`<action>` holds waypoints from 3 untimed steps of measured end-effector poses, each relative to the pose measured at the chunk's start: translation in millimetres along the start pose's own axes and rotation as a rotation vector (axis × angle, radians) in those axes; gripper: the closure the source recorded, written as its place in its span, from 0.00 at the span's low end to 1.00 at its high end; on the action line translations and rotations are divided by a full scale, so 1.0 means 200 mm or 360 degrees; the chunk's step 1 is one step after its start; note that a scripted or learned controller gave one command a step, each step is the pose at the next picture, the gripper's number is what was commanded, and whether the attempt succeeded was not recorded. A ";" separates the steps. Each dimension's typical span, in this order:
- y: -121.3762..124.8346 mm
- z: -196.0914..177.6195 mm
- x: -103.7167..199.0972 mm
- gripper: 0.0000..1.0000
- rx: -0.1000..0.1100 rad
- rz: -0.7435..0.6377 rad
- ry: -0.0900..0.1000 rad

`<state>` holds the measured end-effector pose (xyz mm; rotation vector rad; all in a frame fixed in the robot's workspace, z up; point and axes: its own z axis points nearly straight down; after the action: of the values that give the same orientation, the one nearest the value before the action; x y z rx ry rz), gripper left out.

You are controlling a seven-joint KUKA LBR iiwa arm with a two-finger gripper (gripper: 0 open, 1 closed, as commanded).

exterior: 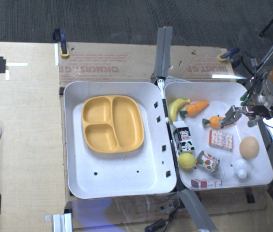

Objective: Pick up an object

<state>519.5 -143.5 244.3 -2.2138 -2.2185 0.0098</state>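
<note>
My gripper (242, 119) hangs over the right bin (258, 178), near its right wall, open, with only bare bin floor showing between its fingers. Its left finger (231, 116) is right beside a small orange toy carrot (216, 122); whether they touch I cannot tell. A tan egg (249, 147) lies below the gripper, and a red-and-white box (221, 140) lies below and left of it. Further left are a banana (176, 108) and a larger carrot (197, 107).
The right bin also holds a black-and-white carton (183, 139), a lemon (186, 161), a tilted printed can (207, 163), a small flat box (206, 182) and a white object (241, 169). A yellow divided plate (112, 123) lies in the left bin (78, 178).
</note>
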 end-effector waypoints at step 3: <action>0.25 0.78 -0.25 0.00 -0.0005 0.0004 0.0000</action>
<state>567.2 -193.4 87.5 -2.2181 -2.2168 0.0063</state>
